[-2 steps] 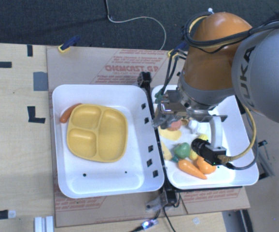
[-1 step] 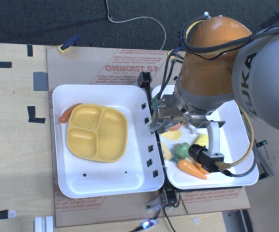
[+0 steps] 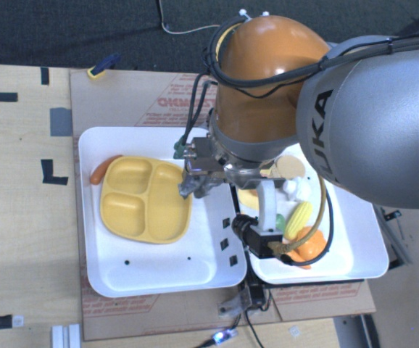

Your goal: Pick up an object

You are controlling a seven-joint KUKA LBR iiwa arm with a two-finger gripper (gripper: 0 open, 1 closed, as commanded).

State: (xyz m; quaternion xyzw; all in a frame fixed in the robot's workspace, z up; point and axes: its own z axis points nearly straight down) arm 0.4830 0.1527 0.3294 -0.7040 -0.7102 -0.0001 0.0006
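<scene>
- Camera view: nearest the lens is the arm [image 3: 362,122], its grey link and orange band filling the upper right as it reaches down over the gap between the bins.
- Below it the claw [image 3: 192,185] hangs low in the left bin [image 3: 86,194], at the right rim of the yellow divided plate [image 3: 144,198]. Whether it touches that rim cannot be made out.
- Whether the claw is spread or pressed together cannot be told, because its tip is a dark tangle of metal from this angle.
- The plate lies flat in the upper half of the left bin, with an orange sausage-shaped thing [image 3: 102,169] poking out at its upper-left corner.
- The right bin [image 3: 362,259] holds a corn cob [image 3: 299,218] just beside an orange piece [image 3: 311,246]; both lie well apart from the claw, on its far side.
- Progress, as a judgement: nothing appears lifted, so the pick is not yet made. The plate is the likeliest target (its rim lies right at the claw), and the grip and the lift are left.
- The worktop [image 3: 21,194] around the bins carries nothing that matters here.
</scene>
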